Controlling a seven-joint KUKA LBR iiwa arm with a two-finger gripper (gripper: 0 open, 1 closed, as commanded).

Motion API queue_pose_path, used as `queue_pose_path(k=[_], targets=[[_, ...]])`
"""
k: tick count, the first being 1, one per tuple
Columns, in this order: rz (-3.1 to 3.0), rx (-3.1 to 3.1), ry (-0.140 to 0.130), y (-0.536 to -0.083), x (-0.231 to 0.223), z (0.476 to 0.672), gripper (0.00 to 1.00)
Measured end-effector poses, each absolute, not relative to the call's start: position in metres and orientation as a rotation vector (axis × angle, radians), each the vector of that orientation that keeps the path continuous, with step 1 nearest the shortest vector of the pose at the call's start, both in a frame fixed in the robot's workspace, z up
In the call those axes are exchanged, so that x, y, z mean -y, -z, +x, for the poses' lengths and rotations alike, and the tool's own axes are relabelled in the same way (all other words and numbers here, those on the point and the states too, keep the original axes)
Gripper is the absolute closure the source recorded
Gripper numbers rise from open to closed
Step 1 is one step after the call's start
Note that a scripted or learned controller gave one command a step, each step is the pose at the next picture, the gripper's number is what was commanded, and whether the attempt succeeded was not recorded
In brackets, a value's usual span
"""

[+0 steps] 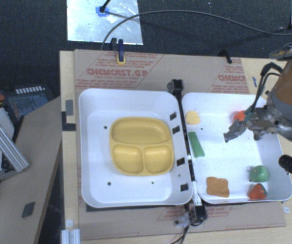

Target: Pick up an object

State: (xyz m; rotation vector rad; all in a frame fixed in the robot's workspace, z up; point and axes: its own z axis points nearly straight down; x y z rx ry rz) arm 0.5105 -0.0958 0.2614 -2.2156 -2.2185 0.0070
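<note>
Gripper (pixel 232 134) hovers mid right bin (pixel 222 161), fingers: cannot tell; orange item (pixel 239 116) beside it near far edge; green stick (pixel 196 144) along left wall; yellow divided tray (pixel 140 145) centred in left bin (pixel 95 151)

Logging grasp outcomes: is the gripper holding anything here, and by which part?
Cannot be told. The gripper hangs over the right bin; an orange-red object sits right by it, but no hold on it is visible.
</note>
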Motion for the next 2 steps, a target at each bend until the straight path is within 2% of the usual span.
queue_pose_path(k=[1, 2], targets=[[-2.219, 2.226, 0.002, -0.266, 0.096, 0.512, 0.0], [-2.219, 2.222, -0.001, -0.224, 0.093, 0.51, 0.0]])
